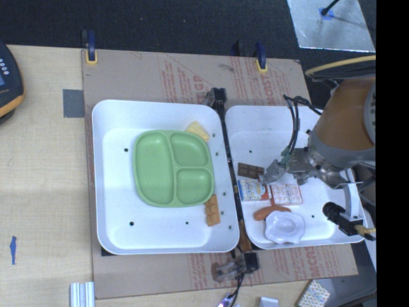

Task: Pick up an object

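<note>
My gripper [280, 173] hangs low over the right bin [255, 123], just right of a brown chocolate bar [250, 170]. Below it lie a small printed packet [251, 190], a white card with red print [285, 194], an orange sausage-shaped piece [271, 212] and a crumpled clear plastic cup [284, 227]. Nothing visibly sits between the fingers. The arm's orange band and wrist [345, 123] reach in from the right and cover part of the bin's right side.
The left bin [115, 229] bears a green divided plate [174, 167], a pale yellow piece [197, 131] at the plate's top right edge and a brown wafer [212, 210] at its lower right. A black clamp [218, 96] sits between the bins.
</note>
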Controlling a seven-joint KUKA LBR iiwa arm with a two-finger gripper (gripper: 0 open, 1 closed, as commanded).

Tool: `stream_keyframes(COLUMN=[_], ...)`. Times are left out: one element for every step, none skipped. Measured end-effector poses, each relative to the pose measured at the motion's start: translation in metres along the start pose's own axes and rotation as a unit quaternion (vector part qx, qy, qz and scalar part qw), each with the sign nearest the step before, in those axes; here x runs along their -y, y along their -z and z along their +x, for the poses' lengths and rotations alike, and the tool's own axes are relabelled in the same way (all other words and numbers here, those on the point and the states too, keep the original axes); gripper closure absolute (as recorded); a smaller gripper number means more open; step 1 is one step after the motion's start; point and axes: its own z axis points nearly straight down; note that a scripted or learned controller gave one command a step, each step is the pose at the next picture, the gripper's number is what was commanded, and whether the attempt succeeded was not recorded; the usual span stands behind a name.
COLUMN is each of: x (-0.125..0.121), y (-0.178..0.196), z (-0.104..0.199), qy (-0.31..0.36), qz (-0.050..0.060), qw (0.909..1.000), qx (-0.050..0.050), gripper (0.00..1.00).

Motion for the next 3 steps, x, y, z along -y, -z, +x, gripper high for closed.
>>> stream_keyframes(x=[-0.041,-0.130,-0.023], y=[-0.059,0.027,-0.045], z=[-0.094,-0.094,-0.076], qy=[-0.006,-0.002,-0.005], qz=[-0.006,-0.011,0.003], qw=[1.0000,0.9999,1.0000], qx=[0.005,0.005,0.000], gripper=[0.00,0.00,0.00])
